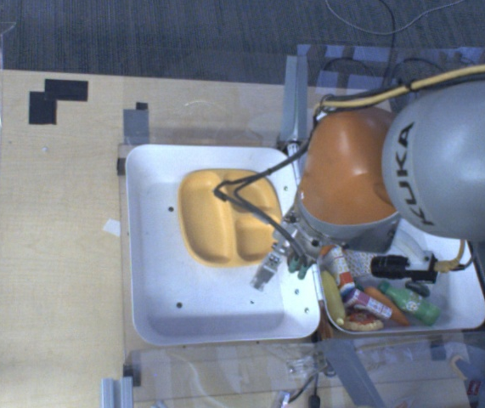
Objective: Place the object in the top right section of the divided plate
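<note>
gripper (278, 266) beside divided plate (217, 219) (lower-right rim)

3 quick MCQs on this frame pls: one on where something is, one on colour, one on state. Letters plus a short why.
1. Where does the divided plate lie?
A. In the left white bin
B. In the right white bin
C. On the bare bench

2. What colour is the divided plate?
A. Blue
B. Yellow
C. Red

3. What is lying in the plate's sections?
A. A pile of toy food
B. A green bottle
C. No object lies in them

Answers:
1. A: the plate sits inside the left white bin, toward its upper middle.
2. B: its surface is plainly yellow against the white bin.
3. C: the sections show bare yellow; the toy food items lie in the right white bin, and the claw hangs at the plate's lower right edge.
</note>
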{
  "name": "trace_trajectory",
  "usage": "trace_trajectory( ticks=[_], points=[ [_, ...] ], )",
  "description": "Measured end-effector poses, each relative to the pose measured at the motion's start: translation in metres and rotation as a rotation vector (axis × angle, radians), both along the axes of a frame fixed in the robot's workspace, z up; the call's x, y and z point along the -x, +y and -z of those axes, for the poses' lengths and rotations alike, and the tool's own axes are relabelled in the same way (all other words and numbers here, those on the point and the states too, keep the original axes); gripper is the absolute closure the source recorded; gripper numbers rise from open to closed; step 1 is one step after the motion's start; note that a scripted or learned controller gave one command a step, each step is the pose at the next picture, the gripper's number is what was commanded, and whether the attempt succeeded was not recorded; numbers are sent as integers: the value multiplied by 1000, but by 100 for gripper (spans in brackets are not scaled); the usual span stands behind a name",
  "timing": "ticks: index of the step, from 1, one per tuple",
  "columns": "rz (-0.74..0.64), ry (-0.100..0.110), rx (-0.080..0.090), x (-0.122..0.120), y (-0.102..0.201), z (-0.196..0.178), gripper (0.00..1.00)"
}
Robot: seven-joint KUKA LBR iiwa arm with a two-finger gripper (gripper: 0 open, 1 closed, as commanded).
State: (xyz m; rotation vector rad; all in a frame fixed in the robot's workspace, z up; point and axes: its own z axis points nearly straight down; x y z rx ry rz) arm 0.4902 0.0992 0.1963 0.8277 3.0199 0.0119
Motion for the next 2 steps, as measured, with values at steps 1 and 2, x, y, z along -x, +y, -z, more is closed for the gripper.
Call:
trace_trajectory(
  ticks=[1,2],
  points=[
    [65,1,1,-79,55,-94,0],
    [-528,4,7,-23,16,-13,0]
  ],
)
